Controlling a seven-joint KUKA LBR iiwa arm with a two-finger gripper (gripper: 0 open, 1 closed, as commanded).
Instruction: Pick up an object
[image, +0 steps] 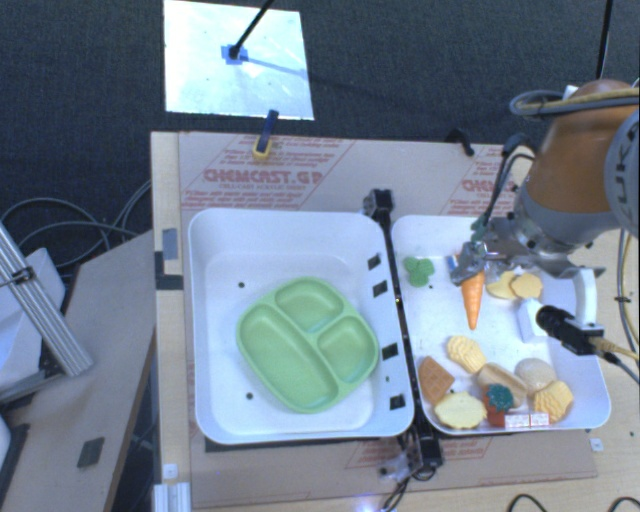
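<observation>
My gripper (468, 264) is over the back of the right bin (430, 235), reaching in from the right. An orange toy carrot (472, 300) has its wide end right at the gripper and its tip pointing toward the front; whether it is gripped or only lies under the gripper is unclear. A small green broccoli piece (418, 268) lies just left of the gripper. Pale yellow slices (516, 287) lie just to its right.
Several toy foods crowd the right bin's front: a ridged yellow piece (465, 352), a brown slice (434, 380), a yellow round (459, 410), a red-and-teal piece (497, 398) and a beige lump (534, 373). The left bin (215, 300) holds a green divided plate (306, 343).
</observation>
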